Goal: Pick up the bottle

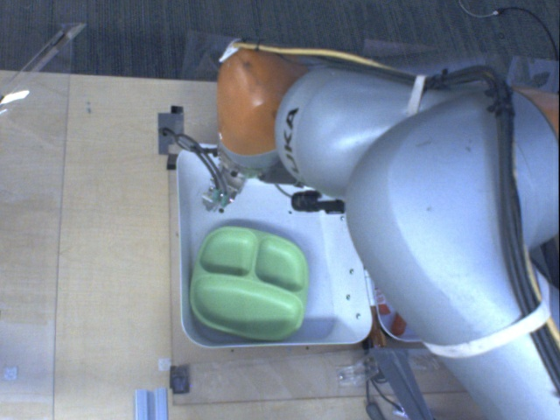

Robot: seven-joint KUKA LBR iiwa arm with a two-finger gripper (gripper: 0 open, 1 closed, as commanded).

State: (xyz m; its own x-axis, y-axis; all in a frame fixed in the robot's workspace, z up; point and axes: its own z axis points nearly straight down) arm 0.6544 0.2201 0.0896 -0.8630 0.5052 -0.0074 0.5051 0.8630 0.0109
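Here the arm (pixel 420 191) fills the right of the frame — its gripper (pixel 216 198) hangs in the left bin (pixel 188 261), above a green tray (pixel 251 281). The bottle (pixel 389 318) peeks out lower right — under the arm.

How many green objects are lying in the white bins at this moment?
1. A green three-compartment tray lies upside down in the near part of the left bin. The arm covers most of the other bin, so more could be hidden there.
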